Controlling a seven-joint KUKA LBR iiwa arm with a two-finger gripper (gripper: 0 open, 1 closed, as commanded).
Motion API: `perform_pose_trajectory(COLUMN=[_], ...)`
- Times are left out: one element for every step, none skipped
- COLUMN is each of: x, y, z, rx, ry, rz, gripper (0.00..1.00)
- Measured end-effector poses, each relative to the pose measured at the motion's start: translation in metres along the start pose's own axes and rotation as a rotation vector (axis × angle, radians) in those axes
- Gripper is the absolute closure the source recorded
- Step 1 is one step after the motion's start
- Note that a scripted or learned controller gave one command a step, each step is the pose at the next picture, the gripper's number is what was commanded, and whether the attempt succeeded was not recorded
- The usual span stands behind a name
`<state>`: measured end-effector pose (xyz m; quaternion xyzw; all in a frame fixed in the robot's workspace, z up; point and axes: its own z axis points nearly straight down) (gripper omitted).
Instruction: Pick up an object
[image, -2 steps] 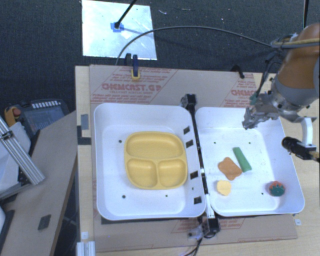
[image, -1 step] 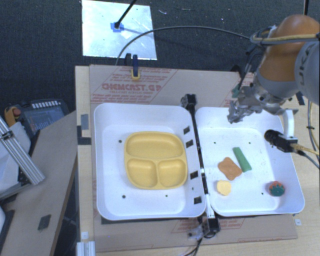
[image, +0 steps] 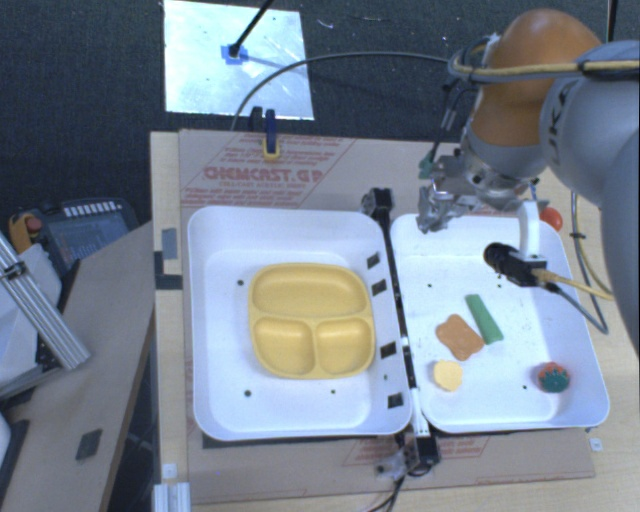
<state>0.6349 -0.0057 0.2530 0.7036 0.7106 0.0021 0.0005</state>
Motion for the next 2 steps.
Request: perform_pose_trajectory(x=[0.045, 0.105], y=[0.006, 0.023], z=[0.004, 0.011], rx=[0.001, 0.001], ry=[0.0, 0.001], rz=[0.001, 0.0], gripper=[1.0, 1.0])
